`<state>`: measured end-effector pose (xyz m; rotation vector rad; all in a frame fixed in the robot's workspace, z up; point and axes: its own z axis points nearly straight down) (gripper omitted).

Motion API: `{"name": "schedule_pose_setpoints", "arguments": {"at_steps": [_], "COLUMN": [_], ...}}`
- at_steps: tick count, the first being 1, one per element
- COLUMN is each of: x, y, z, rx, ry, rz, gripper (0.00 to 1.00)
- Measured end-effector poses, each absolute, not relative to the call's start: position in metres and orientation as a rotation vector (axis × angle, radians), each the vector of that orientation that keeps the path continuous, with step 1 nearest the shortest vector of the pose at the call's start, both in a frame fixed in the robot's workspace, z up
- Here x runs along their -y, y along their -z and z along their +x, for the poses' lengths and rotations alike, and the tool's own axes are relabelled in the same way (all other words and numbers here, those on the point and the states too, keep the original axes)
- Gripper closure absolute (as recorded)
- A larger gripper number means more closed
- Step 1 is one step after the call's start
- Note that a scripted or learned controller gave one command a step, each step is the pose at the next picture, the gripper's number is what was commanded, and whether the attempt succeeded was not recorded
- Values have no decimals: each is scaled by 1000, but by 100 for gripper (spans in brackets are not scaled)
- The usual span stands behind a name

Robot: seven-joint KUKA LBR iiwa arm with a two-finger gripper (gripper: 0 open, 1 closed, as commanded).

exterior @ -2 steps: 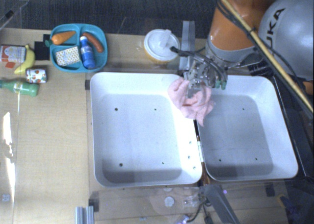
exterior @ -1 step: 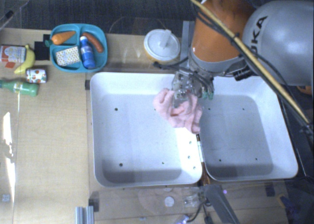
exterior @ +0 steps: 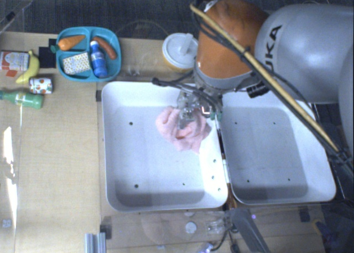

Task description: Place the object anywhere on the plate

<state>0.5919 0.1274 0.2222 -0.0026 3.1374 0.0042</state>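
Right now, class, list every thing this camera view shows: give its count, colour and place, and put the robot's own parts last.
Bins: two, white, side by side on the bench.
Pink cloth: one, crumpled in the left bin's upper right part.
Divided tray: one, blue, upper left, holding toy foods and a small blue bottle.
Lidded cup: one, white and yellow, behind the left bin.
Banana: one, yellow, far left.
Green bottle: one, lying far left.
Arm: one, grey with orange band.
Gripper: one, over the cloth.

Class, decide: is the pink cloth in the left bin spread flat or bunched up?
Bunched up. The pink cloth lies in a crumpled heap with folds, near the left bin's right wall, under the tool.
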Motion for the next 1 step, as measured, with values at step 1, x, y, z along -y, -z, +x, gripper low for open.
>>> {"name": "schedule_pose_setpoints", "arguments": {"at_steps": [1], "x": [-127], "y": [-222], "z": [592], "rx": [-3137], "ry": [-5], "rz": [-2], "gripper": [0]}}
